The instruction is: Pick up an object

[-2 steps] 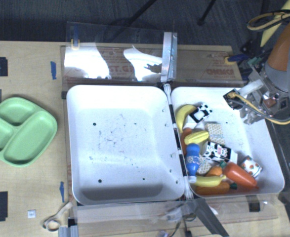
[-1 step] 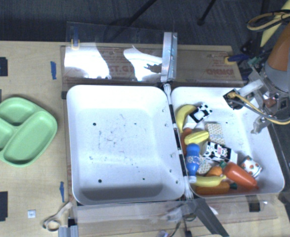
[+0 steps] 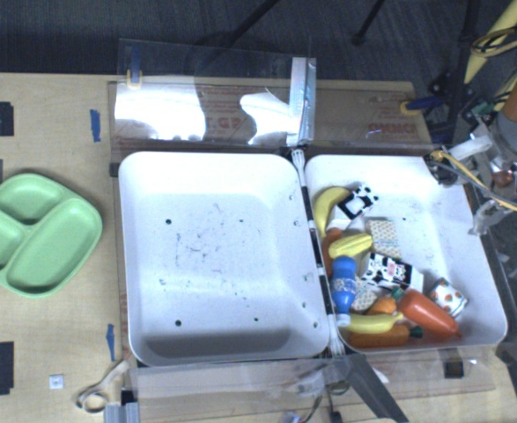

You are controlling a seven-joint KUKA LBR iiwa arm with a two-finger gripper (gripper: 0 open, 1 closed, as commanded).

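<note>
Arm sits at the right edge of the frame, upper right of the right bin; the tool itself is too cut off and cluttered with cables to read, so whether it is released or clenched I cannot tell. All pick candidates are piled in the lower left of the right bin, against the divider, so the targets lie down and left of the arm. Count, as best I can resolve: 3 bananas, namely the top banana, mid banana and bottom banana; 1 carrot, long axis running upper left to lower right; 1 blue bottle, roughly upright in the frame; 2 black-and-white patterned pieces; 1 checked block; 1 small white cup-like item, probably. Left bin is bare white. Green tray, 3 compartments, sits on the tabletop at the left edge. Carrot is the nearest clean target.
</note>
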